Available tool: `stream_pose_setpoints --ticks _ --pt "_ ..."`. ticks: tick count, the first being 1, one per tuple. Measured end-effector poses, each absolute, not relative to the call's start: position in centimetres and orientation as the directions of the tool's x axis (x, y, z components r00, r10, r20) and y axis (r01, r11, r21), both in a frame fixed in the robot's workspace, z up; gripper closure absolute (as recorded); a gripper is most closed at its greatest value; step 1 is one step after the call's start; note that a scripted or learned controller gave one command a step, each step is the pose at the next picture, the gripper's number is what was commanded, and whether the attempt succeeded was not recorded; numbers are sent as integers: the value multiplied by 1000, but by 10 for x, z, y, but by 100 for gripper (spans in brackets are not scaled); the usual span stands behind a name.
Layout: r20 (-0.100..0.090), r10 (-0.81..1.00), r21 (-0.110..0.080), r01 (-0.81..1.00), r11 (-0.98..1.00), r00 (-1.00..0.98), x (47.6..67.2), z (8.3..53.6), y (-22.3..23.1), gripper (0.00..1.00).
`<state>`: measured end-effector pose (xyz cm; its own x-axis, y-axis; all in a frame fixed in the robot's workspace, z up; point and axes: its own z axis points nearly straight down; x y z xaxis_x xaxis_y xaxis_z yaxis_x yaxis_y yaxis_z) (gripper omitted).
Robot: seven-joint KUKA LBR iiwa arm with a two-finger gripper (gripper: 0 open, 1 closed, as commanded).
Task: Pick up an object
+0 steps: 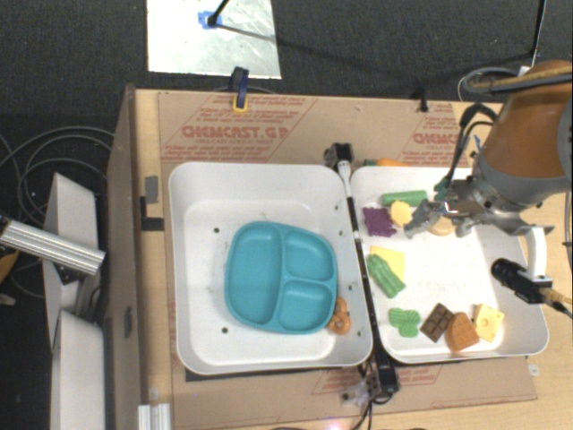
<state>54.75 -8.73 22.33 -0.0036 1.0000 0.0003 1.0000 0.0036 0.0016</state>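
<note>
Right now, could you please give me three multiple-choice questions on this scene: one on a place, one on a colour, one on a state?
1. Where does the divided plate lie?
A. in the left bin
B. in the right bin
C. on the floor

2. What colour is that plate?
A. red
B. turquoise
C. black

3. How does the pincer stand?
A. parked over the left bin
B. resting on the plate
C. over the right bin, among the toy foods

Answers: 1 A, the plate sits inside the left bin. 2 B, it is turquoise blue. 3 C, it hangs beside the purple piece and yellow piece.
</note>
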Motion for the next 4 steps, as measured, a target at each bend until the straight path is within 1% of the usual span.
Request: stream_pose_setpoints --ticks 1,2,3,4 --pt "-1 1000 5 1000 1 -1 580 140 -138 0" --pt "0 1000 6 1000 9 -9 633 83 -99 0" --pt "1 1000 5 1000 5 -5 632 96 -101 100" --pt "0 1000 2 1000 0 0 609 183 -139 100"
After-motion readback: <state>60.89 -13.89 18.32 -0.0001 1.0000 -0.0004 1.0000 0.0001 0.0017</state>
